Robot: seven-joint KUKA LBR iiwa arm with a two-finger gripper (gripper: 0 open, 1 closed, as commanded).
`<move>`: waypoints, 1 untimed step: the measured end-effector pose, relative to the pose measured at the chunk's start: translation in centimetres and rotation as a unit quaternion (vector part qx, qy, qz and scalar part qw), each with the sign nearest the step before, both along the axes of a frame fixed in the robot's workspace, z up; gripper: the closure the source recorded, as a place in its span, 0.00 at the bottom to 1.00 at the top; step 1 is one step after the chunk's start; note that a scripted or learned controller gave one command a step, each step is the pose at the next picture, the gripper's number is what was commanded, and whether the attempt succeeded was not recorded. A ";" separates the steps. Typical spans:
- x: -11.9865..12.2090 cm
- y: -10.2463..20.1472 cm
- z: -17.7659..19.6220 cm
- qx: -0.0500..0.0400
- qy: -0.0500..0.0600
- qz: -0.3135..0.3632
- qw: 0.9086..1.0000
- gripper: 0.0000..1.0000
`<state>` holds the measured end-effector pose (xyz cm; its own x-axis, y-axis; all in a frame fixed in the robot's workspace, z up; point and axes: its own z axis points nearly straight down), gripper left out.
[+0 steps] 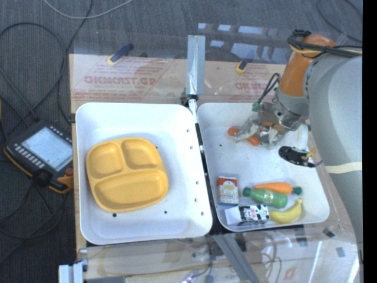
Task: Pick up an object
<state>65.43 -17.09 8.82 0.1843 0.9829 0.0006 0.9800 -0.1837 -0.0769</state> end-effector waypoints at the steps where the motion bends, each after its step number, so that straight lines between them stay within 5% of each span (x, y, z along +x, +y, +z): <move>1: -0.6 -0.7 0.4 -0.003 0.009 -0.003 1.000 1.00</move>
<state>64.88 -17.81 9.22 0.1908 0.9816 -0.0098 0.9771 -0.1909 -0.0941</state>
